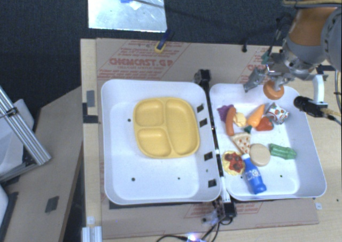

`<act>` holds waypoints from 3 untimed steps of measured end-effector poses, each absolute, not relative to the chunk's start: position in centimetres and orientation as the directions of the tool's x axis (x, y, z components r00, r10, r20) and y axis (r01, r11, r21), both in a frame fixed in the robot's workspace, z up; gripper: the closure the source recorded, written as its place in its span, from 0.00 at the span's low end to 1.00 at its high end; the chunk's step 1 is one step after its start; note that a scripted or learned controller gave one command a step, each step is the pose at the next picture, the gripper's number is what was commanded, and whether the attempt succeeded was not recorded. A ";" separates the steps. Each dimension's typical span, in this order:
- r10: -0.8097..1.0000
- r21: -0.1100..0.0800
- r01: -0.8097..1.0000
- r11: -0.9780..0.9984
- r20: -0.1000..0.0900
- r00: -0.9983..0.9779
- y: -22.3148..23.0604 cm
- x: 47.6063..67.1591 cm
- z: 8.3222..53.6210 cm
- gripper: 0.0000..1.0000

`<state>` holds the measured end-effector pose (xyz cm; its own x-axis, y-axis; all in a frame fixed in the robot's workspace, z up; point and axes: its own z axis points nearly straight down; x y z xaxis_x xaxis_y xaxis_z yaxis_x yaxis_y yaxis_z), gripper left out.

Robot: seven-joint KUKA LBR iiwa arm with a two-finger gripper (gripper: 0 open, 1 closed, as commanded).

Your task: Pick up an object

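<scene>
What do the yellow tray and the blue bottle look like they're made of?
Yellow tray: likely moulded plastic, matte, with three smooth-walled compartments and even colour. Blue bottle: probably glossy plastic, a toy by its look, lying in the right bin; too small to be sure.

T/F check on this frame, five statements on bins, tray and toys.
1. The yellow divided tray lies in the left bin. True.
2. The blue bottle stands in the left bin. False: it lies in the right bin.
3. The gripper is above the right bin's far edge. True.
4. The green toy lies on the yellow tray. False: it is in the right bin.
5. The pizza slice is in the right bin. True.
</scene>
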<state>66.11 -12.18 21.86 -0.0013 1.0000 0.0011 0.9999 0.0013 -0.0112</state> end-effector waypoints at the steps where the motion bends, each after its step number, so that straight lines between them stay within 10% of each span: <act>1: 1.000 0.001 1.000 0.003 0.000 -0.003 -12.2 66.4 22.7 0.00; 3: 1.000 -0.002 1.000 0.002 0.000 -0.002 -11.4 65.4 12.2 0.00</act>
<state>65.42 -11.36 12.19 -0.0021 1.0000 0.0002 1.0000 0.0021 -0.0021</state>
